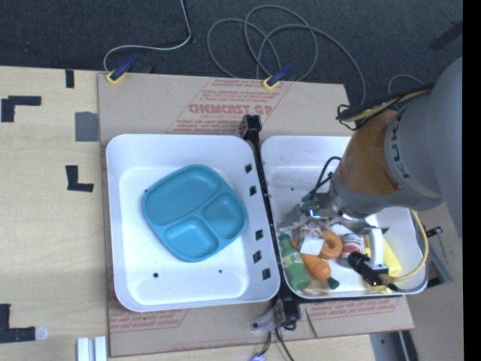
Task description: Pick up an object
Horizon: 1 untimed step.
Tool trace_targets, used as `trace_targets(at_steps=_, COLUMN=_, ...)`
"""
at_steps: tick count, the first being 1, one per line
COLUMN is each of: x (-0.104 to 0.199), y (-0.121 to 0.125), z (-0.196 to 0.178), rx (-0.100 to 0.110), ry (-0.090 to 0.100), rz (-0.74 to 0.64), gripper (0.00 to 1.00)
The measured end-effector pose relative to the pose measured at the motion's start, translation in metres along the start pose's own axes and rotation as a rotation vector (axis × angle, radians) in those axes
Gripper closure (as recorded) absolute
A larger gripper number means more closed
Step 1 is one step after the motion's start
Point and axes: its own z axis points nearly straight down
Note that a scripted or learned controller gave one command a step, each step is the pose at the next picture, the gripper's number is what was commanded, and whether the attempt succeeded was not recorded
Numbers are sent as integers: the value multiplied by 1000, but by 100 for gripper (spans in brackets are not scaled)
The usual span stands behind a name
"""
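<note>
Down among clutter in the right bin (289, 156) – gripper (322, 215) low over an orange ring (331, 244) and green bottle (294, 268), both just below it. Cannot tell the grip. Blue plate (195, 211) in left bin (120, 201).

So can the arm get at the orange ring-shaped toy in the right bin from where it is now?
Probably yes. The orange ring-shaped toy lies on top of the pile in the right white bin, nothing covering it, and the grey arm already hangs right beside it. Crowding neighbours could spoil a clean grip.
</note>
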Motion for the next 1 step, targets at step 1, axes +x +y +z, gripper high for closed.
trace_targets(at_steps=1, x=-1, y=0, z=-10, rx=0, ry=-1, rz=1, gripper=100)
